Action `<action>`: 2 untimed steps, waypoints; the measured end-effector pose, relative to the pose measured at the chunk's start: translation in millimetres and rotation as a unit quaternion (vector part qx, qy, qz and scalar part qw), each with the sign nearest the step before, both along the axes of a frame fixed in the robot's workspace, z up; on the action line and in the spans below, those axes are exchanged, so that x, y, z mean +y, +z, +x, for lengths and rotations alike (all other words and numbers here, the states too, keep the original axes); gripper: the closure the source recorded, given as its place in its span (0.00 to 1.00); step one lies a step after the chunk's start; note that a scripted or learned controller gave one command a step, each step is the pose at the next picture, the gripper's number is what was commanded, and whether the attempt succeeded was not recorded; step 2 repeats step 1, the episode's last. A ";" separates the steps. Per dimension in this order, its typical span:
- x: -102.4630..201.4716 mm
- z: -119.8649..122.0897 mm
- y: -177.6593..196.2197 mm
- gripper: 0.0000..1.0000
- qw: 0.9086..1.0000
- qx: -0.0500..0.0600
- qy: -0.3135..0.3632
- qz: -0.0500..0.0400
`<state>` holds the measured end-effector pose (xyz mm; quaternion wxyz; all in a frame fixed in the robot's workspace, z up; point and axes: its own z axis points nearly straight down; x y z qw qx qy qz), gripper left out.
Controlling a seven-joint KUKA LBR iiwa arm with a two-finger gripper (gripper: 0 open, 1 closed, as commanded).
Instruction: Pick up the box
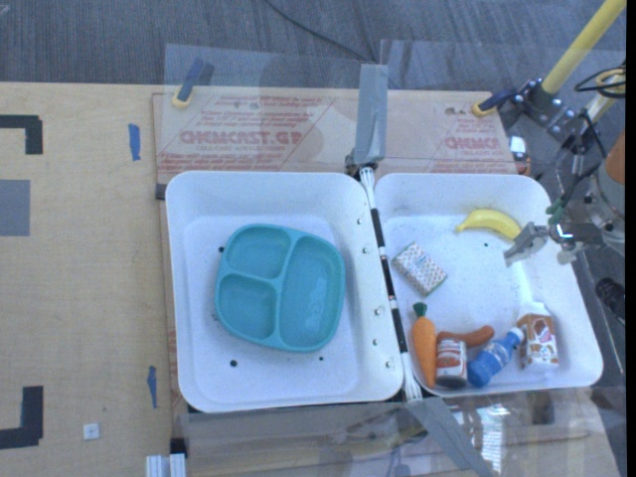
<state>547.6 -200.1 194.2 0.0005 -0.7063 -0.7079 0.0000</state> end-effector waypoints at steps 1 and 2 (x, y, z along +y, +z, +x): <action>68.2 39.4 -52.7 0.00 0.998 0.000 0.060 0.000; 68.2 39.4 -52.7 0.00 0.998 0.000 0.060 0.000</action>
